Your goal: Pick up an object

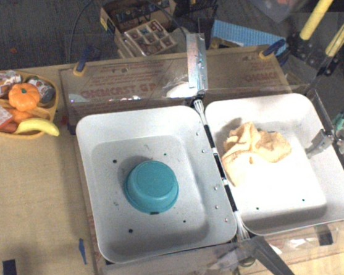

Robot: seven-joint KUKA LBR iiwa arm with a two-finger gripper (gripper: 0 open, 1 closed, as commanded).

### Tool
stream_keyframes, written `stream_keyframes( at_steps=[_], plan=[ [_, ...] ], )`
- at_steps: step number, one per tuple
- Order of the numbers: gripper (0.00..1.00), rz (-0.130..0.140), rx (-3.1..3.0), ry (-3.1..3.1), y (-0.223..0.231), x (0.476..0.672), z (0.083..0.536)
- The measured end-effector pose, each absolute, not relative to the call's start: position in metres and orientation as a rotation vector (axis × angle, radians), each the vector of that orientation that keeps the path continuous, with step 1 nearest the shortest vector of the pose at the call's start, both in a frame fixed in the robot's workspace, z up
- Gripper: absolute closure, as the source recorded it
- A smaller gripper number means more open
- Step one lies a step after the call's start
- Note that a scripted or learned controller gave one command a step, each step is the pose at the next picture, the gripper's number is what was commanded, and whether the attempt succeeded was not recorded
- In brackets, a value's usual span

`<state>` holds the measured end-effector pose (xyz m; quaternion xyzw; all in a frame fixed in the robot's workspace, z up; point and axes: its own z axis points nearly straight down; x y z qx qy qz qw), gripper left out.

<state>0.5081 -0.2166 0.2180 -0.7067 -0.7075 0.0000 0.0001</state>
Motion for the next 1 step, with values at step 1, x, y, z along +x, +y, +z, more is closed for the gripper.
stream_keyframes(
  at_steps=[1],
  plan=[
    [1.00, -0.002, -2.224, -2.223, -0.2180, 0.5087, 0.2285]
  ],
)
